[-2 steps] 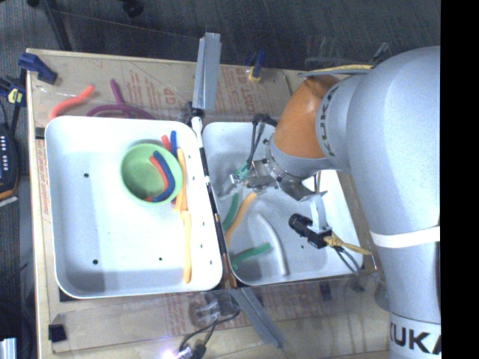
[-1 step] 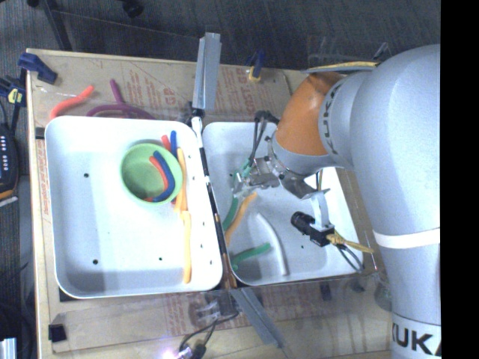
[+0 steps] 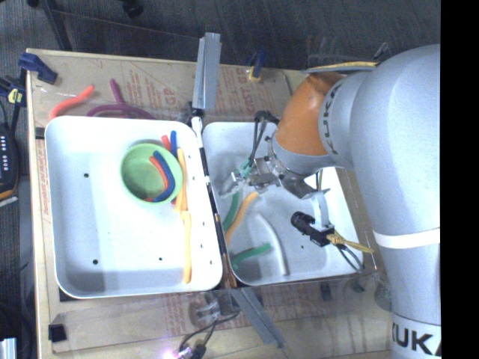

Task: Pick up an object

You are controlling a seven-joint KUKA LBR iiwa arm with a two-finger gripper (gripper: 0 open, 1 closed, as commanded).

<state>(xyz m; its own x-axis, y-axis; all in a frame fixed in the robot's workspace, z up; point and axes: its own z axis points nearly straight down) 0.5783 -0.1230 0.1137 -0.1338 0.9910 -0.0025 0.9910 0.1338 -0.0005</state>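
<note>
Fingers [image 3: 241, 176] sit just above green-and-yellow strip [image 3: 238, 209] in right bin [image 3: 299, 271].

The arm [image 3: 389, 148] hides much of the right bin [image 3: 247, 137]; the tool's [image 3: 251, 176] grip seems unreadable.

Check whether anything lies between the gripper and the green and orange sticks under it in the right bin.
Nothing visible does. The gripper hangs just above the green stick and orange stick in the right bin.

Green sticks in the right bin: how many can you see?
2. One green stick lies near the bin's left wall, beside an orange one; another green stick lies near the front edge. The arm may hide more.
</note>
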